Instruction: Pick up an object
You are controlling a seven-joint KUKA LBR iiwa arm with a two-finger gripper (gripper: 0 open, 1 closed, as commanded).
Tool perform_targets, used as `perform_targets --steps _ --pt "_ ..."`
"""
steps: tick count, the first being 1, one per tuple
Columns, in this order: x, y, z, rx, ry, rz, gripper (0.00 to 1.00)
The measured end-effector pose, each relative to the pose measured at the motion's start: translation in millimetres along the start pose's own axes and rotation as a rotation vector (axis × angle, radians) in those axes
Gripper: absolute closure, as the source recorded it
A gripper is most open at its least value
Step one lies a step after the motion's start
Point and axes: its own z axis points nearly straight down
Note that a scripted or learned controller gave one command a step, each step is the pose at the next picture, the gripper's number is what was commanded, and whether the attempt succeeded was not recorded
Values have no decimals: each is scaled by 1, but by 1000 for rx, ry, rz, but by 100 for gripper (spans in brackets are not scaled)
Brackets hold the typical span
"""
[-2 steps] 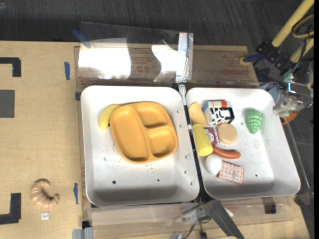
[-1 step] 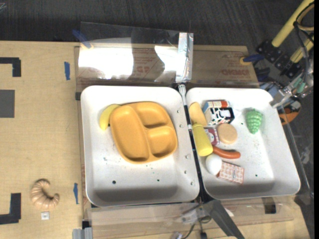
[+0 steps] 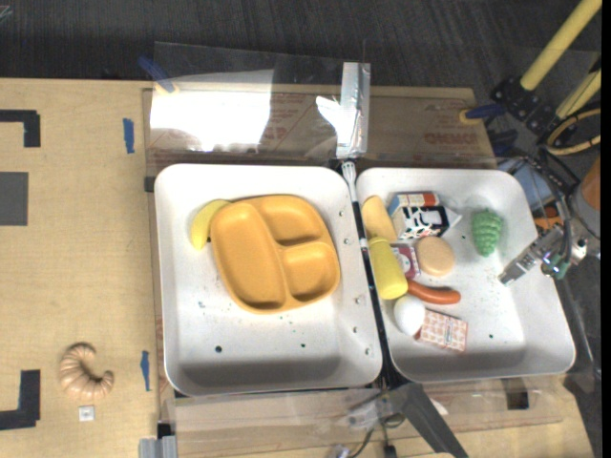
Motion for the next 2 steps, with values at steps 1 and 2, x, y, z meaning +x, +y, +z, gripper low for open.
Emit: perform_targets --steps 1,2 --pt "48 -14 -41 -1 -1 333 100" --pt "74 32 -48 -2 -2 819 100"
